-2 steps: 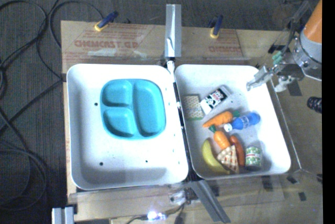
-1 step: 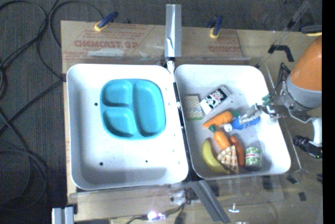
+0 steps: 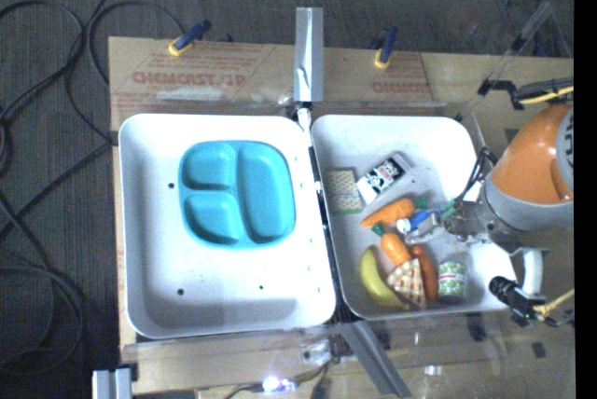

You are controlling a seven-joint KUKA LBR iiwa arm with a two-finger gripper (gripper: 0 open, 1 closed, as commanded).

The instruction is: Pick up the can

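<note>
White plastic makes up the two shallow bins sitting side by side on the cardboard-topped bench [image 3: 233, 75], the left bin [image 3: 149, 295] and the right bin [image 3: 438, 131] touching along their inner rims. A grey metal post [image 3: 308, 52] stands at the bench's far edge, just above the seam between them, and two clamps with yellow and blue handles [image 3: 189, 37] grip that same far edge. The left bin carries a turquoise divided tray [image 3: 238, 192] lying flat near its middle, somewhat toward the far side. The arm [image 3: 536, 169], grey with its orange band, leans in over the right bin's right rim, and the gripper [image 3: 446, 222] hangs low over the bin's right-centre among the clutter; whether its jaws are apart or together cannot be told from this angle. In the right bin's near half lies a yellow banana [image 3: 373, 281] by the near-left corner, with a patterned wedge [image 3: 407, 280] just beside it, two carrots [image 3: 387, 213] toward the middle, and a black-and-white carton [image 3: 383, 175] tilted farther back beside a small ridged sponge [image 3: 343, 190] near the left rim. The can [image 3: 451, 280], small with a green and white label, stands near the right bin's near-right corner, just nearer than the gripper and apart from it.
</note>
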